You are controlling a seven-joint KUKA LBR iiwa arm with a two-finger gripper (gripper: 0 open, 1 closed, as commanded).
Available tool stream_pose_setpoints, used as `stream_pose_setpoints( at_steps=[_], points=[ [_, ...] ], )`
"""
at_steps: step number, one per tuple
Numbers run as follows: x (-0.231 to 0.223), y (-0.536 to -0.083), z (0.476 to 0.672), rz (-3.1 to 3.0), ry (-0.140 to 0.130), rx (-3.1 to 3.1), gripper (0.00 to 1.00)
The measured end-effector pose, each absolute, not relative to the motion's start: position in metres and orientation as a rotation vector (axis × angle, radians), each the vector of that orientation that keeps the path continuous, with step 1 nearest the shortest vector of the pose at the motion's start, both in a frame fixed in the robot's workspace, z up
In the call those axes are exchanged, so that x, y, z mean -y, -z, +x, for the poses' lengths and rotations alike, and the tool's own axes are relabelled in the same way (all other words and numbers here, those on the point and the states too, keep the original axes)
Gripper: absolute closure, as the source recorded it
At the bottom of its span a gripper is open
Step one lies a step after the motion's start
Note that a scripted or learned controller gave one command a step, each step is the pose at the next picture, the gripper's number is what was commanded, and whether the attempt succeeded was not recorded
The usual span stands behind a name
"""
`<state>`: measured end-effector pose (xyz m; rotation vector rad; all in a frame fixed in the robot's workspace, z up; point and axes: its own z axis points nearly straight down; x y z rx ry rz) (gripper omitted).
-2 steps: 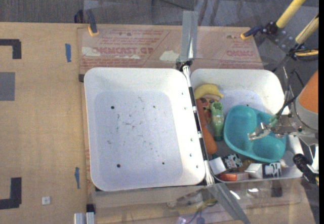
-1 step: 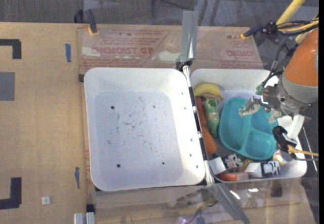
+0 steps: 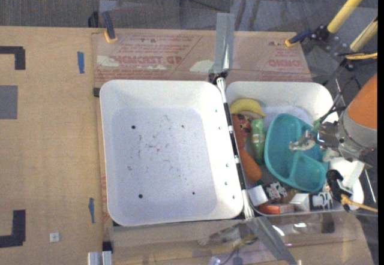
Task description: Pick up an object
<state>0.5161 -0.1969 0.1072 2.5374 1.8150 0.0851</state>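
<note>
Left bin (image 3: 120, 108): white, shallow, its floor speckled with dark flecks. Right bin (image 3: 318, 91): white, crowded. Contents, left to right: an orange carrot-like piece (image 3: 250, 168) along the left wall; a yellow banana (image 3: 247, 106) at the far corner; a green item (image 3: 258, 133) beside it; a teal bowl (image 3: 288, 156) tilted across the middle. Gripper (image 3: 307, 141): reaching in from the right, at the teal bowl's upper rim; whether it pinches the rim cannot be told.

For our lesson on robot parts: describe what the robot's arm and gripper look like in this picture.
The arm enters from the right: a grey body with a broad orange band above the wrist. Its gripper is pale metallic grey, compact and angular, seen above the teal dish.
</note>
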Motion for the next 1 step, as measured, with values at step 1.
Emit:
stream_pose_setpoints(
  at_steps=[1],
  points=[
    [0.1970,-0.1066,0.5163,2.536,-0.085,-1.815,0.00]
  ],
)
